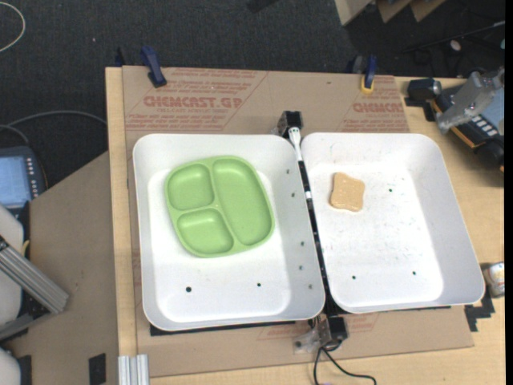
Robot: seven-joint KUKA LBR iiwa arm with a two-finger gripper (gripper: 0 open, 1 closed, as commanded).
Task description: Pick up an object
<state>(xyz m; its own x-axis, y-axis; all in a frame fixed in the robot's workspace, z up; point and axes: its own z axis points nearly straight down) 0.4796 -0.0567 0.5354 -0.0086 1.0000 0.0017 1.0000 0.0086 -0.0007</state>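
We are looking at a green divided plate [219, 206] lying in the left bin [152, 239], with a dark strip [305, 191] running along the seam between the bins. A tan toast-like piece [347, 192] is lying in the right bin [433, 239], near its left wall. The gripper [458, 111] is sitting well apart, beyond that bin's far right corner, and we cannot tell its state.

A brown bench board [200, 99] stands on dark carpeted floor [160, 14].
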